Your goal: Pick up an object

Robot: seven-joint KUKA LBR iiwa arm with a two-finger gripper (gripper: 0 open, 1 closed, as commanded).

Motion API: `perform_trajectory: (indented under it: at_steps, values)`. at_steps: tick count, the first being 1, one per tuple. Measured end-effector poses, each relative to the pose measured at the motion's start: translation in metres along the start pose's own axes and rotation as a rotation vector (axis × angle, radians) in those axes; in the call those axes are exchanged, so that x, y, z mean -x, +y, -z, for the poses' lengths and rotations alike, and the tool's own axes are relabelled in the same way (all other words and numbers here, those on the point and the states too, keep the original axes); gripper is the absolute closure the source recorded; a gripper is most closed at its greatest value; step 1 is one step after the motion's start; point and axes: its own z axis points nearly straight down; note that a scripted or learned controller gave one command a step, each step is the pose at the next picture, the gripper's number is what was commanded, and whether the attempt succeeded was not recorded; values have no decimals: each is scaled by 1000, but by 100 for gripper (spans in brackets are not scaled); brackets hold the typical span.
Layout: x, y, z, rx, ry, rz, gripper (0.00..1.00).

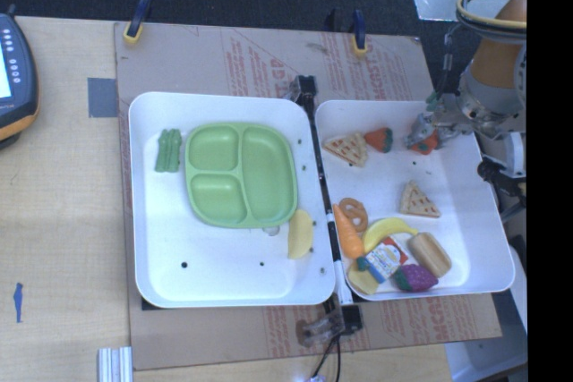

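Note:
My gripper [423,139] is low over the back right part of the right bin [488,219], its tip right at a small orange-red object [430,141]. The right bin also holds a strawberry [380,139], two toast triangles [347,148] [418,201], a pretzel [352,212], a carrot [349,237], a banana [389,233], a hot dog bun [430,253], a small carton [383,262] and a purple grape bunch [414,278]. In the left bin [152,264] lie a green divided plate [242,174], a green pod [167,150] and a yellow slice [300,234].
The arm [497,58] comes down from the upper right, over the right bin's back corner. Two clamps [136,18] [358,33] grip the cardboard's back edge. A control pendant [13,76] rests on the bench at far left.

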Motion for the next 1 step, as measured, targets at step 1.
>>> perform_trajectory:
  at_steps: [1]
  values:
    - [-29, -2, 100, 9, 0, 0, 100]
